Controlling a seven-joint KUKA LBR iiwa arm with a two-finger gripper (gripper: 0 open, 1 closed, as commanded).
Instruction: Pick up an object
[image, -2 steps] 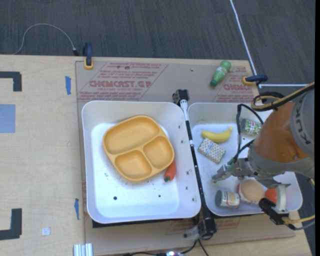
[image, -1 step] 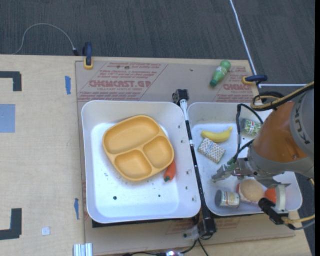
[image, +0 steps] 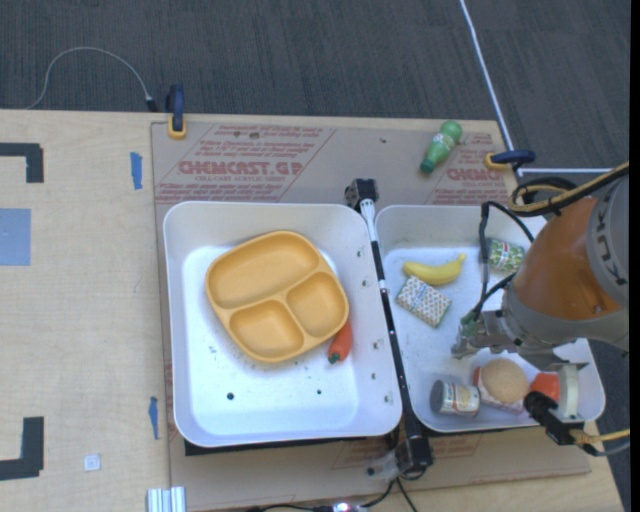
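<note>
Nearest us, we note a small tan-lidded jar (image: 457, 398) beside a round bread bun (image: 502, 381) in the right white bin (image: 437, 225); the gripper (image: 478, 336) hovers just above, grip state indeterminable.

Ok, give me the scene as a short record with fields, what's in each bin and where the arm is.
left bin: yellow divided plate, carrot beside it
right bin: banana, checkered packet, jar, bun, can
outside bins: green bottle on the board
arm: over the right bin
tool: low in the right bin, above the bun
</note>
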